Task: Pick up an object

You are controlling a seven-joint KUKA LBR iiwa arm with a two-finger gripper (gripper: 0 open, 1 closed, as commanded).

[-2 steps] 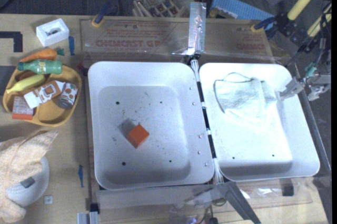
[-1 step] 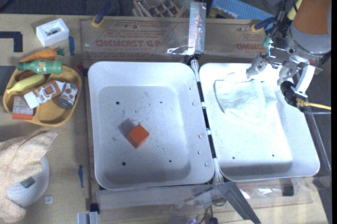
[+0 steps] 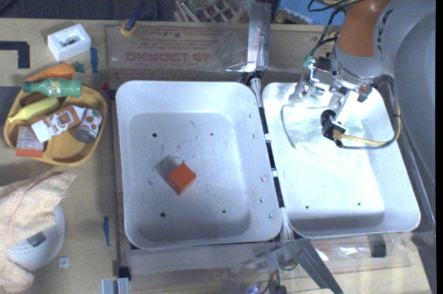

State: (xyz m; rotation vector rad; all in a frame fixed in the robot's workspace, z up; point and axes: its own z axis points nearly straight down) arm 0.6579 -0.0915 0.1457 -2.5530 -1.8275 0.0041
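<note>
Nearest the camera, off the bench's left corner: a crumpled beige cloth point(image 3: 31, 206), just clutter, not in play. Next back, left bin point(image 3: 131, 100): the only clear pick candidate is an orange block point(image 3: 183, 178), sitting on the floor left of centre and well clear of the walls, so there's room to come straight down on it. It's turned diagonal to the bin edges, so I reckon the wrist needs a yaw to square up on the flat faces. A small grey piece point(image 3: 167, 165) is touching or just beside its far-left corner; can't tell what it is, and it could get nudged or caught in a sloppy approach. The rest of that floor is only dark specks. Right bin point(image 3: 360, 220): I see no loose object, only a pale shiny patch near the far-left part that's too washed out to identify. The gripper point(image 3: 324, 93) hangs over that same far-left part of the right bin, nothing visibly in it, and I can't tell whether it's open or closed from this angle. The arm point(image 3: 363, 23) comes in from the right, so it's parked over the wrong bin for the block; my read is that the pick hasn't started and it has to cross the divider first. Further back on the left, outside the bins: a yellow bowl point(image 3: 69, 155) of toy food with a green bottle point(image 3: 55, 87) on top, then a white box point(image 3: 69, 41).
</note>
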